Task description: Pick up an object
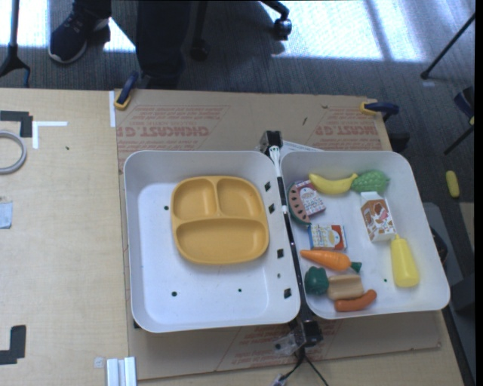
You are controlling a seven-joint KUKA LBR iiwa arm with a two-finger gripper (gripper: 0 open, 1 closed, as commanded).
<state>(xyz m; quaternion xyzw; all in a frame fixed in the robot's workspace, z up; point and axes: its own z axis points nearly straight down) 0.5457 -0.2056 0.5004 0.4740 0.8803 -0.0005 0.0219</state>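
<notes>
Two bins (151,301) sit side by side: toy foods, a banana (332,183) and carrot (326,259) among them, crowd the right one for picking; the gripper's state I cannot tell.

Grey carpet floor (339,75) w/ sunlit patches, wooden bench (60,286), chair legs (275,19) at top.

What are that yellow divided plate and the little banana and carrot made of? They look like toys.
The yellow divided plate looks like moulded plastic: one even colour, smooth matte surface, rounded compartment ridges. The banana and carrot also look like plastic toy food, uniformly coloured with a slight sheen, though rubber or foam can't be ruled out. The white bins look like thin formed plastic.
</notes>
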